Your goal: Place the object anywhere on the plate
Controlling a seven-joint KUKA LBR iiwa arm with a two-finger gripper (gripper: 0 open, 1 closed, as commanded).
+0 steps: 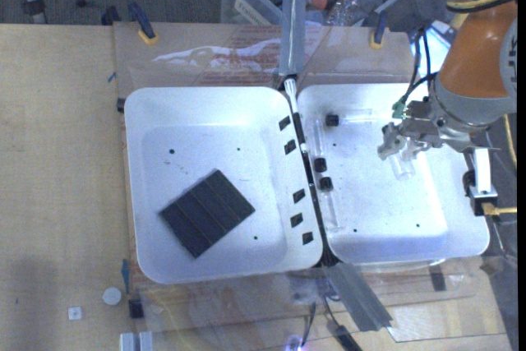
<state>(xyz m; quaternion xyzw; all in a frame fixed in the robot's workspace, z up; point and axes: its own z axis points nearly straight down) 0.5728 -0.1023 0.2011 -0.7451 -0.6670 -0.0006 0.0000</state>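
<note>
Slanting lower-left to upper-right, dark plate (207, 212)

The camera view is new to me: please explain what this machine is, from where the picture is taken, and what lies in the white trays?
This is one picture from a fixed camera above a bench, looking down at a slant. The grey and orange machine at the right is a robot arm. Its gripper hangs over the right bin; what it may hold is too unclear to tell. The left bin holds a dark ridged square plate. Small black pieces lie near the divider.
</note>
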